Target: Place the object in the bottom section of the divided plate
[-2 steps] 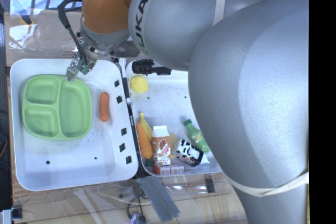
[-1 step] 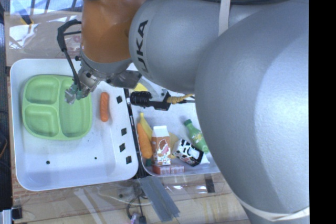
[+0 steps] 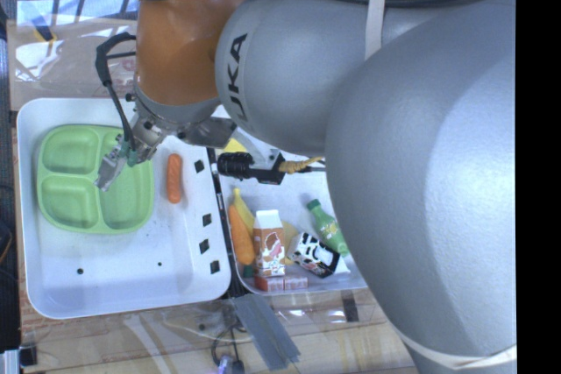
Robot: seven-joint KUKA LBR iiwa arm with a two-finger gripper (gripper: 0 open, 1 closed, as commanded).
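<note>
Likely the task's object: hot dog (image 3: 174, 178), lying on the left bin (image 3: 53, 293) floor just right of the green plate (image 3: 88, 179), not on it. Gripper (image 3: 112, 169) hangs over the plate's right compartment, tips low near the divider; can't tell its state, and nothing is visibly held. The right bin (image 3: 289, 286) holds a carrot (image 3: 240, 232), milk carton (image 3: 269, 245), green bottle (image 3: 328, 228) and cow-print cup (image 3: 313, 253), packed along the near wall. Placement looks undone.
</note>
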